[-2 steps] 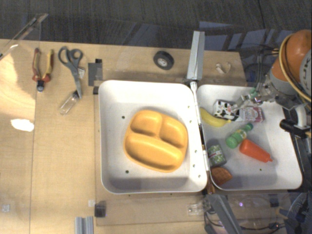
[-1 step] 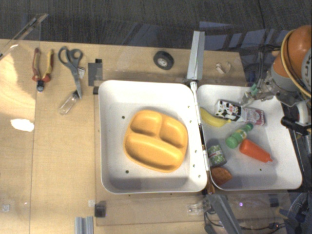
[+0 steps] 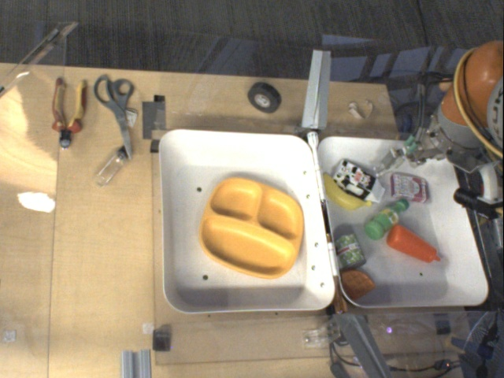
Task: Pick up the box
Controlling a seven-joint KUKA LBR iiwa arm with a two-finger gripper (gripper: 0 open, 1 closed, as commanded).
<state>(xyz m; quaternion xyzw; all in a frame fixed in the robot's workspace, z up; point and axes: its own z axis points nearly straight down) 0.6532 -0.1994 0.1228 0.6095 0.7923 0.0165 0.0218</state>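
You are looking down on a pale wooden tabletop (image 3: 79, 274) with dark carpet beyond its far edge. On the left of it lie red-handled pliers (image 3: 66, 110) and, just to their right, grey scissors (image 3: 118, 105). A roll of black tape (image 3: 264, 97) sits at the far side, and a metal bar (image 3: 316, 90) runs toward the gap between the two bins.

The left bin (image 3: 177, 211) holds one large yellow moulded piece (image 3: 252, 227) in its middle. The right bin (image 3: 465, 278) holds your box (image 3: 354, 179), small, black and white, at its far left, lying against a yellow banana (image 3: 340, 195). To the right of the box is a pink-and-white packet (image 3: 408, 187). Nearer to you lie a green bottle (image 3: 384, 220), an orange carrot (image 3: 411, 243), a small can (image 3: 349, 250) and a brown piece (image 3: 357, 283) in the near left corner.

The arm (image 3: 477, 93) hangs over the far right of that bin; you cannot tell how its jaws stand.
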